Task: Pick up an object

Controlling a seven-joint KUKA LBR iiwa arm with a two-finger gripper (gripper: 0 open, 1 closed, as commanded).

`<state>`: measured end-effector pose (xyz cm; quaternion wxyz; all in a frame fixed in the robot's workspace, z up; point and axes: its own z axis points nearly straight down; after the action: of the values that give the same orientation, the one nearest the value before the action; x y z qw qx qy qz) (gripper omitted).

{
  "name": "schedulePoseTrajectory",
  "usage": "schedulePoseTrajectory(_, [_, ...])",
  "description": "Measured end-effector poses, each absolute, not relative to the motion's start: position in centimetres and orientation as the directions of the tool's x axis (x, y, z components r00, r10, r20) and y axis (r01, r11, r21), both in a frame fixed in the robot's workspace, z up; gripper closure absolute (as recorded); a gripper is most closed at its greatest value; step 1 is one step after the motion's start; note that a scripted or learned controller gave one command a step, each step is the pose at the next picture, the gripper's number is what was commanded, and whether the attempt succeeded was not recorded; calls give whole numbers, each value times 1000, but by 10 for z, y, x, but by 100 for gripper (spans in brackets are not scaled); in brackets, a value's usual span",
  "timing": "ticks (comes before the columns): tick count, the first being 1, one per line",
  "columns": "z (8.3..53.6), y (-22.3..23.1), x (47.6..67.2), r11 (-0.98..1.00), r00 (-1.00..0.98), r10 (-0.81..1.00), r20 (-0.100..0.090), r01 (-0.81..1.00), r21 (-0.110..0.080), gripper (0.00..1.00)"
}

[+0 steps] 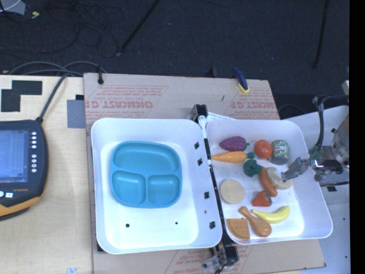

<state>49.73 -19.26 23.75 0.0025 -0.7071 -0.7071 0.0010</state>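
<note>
The right bin holds several toy foods: a purple eggplant, a carrot, a red tomato, a greenish can, a dark green piece, a sausage, a pale round piece, a tan disc, a small red piece, a banana, a drumstick and a waffle. My gripper reaches in from the right, low over the bin's right side, just right of the pale round piece and the sausage. Nothing is visibly held.
The left bin carries a blue divided plate. A black divider with clips runs between the bins. A handheld control pendant lies on the wooden bench at the left. Cardboard lies under both bins.
</note>
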Motion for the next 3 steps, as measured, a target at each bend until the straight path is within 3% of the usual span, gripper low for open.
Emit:
schedulePoseTrajectory(1, [136,-134,485,4,-4,1000,7,1000,-13,0])
schedulePoseTrajectory(2, [84,-137,542,1,-1,1000,2,1000,-6,0])
schedulePoseTrajectory(3, [87,-140,539,0,0,1000,2,1000,-3,0])
